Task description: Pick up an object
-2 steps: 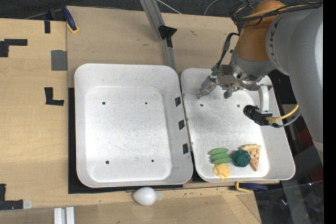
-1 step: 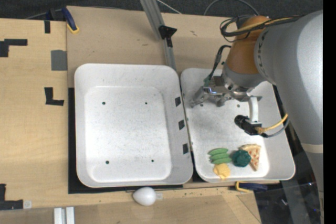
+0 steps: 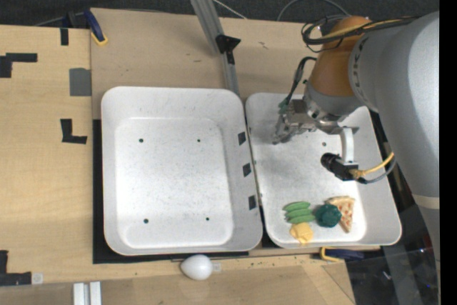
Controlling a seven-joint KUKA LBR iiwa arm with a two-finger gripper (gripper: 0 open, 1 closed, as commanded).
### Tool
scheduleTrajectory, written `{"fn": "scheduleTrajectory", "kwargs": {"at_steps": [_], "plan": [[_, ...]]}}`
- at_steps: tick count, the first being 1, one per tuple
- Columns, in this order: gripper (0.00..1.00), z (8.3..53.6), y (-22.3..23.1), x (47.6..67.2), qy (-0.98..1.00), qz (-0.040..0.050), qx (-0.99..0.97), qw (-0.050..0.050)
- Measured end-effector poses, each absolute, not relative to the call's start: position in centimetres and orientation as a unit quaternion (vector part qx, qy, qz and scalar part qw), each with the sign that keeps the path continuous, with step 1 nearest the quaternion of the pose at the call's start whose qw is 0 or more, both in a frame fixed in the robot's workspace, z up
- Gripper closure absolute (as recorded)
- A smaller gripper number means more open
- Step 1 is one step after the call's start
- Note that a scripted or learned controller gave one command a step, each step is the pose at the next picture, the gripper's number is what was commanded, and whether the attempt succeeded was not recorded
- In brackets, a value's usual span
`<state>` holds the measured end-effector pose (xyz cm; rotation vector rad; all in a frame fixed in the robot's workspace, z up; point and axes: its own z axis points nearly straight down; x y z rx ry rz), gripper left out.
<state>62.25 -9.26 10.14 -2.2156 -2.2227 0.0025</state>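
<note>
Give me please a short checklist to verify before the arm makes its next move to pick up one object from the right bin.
1. Objects in reach: ok. A green pea pod, a yellow piece, a dark green piece and a pizza slice lie in the right bin, near corner.
2. Hand above a target: not ok. The hand is at the bin's far part, apart from the cluster.
3. Objects separated: not ok, they touch or nearly touch.
4. Something held already: cannot tell.
5. Stray items: a white egg lies on the bench outside the bins.
</note>
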Motion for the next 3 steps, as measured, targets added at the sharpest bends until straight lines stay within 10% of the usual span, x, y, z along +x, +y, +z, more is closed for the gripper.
{"fn": "scheduleTrajectory", "kwargs": {"at_steps": [3], "plan": [[1.00,22.9,-9.8,62.7,-0.708,-0.0004,-0.706,0.000]]}}
